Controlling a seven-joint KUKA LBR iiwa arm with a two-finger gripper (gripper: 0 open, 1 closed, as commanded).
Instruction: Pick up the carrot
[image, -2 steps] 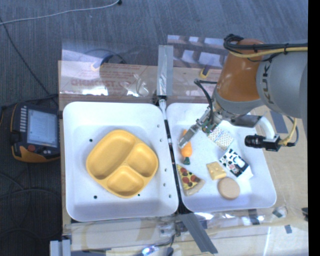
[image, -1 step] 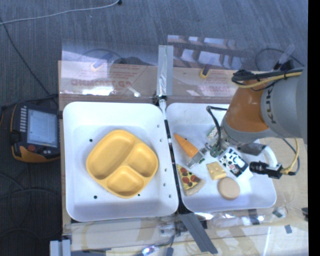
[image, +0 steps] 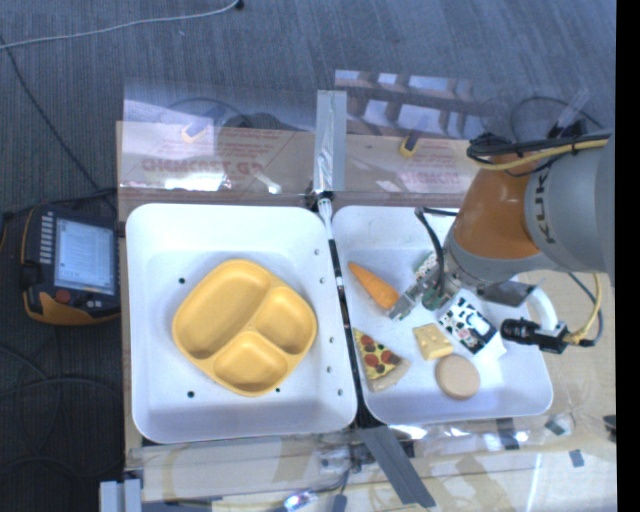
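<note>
The orange carrot lies at a slant in the right bin, close to its left wall, with the thick end lower right. My gripper hangs just to the right of the carrot's thick end, low over the bin floor. It is open, with nothing between its fingers. The carrot is beside the gripper, apart from it. The grey arm with its orange band reaches in from the right and hides the bin's far right corner.
In the right bin also lie a pizza slice, a yellow cracker and a round tan cookie. A yellow sectioned plate sits in the left bin. A control pendant rests left of the bench.
</note>
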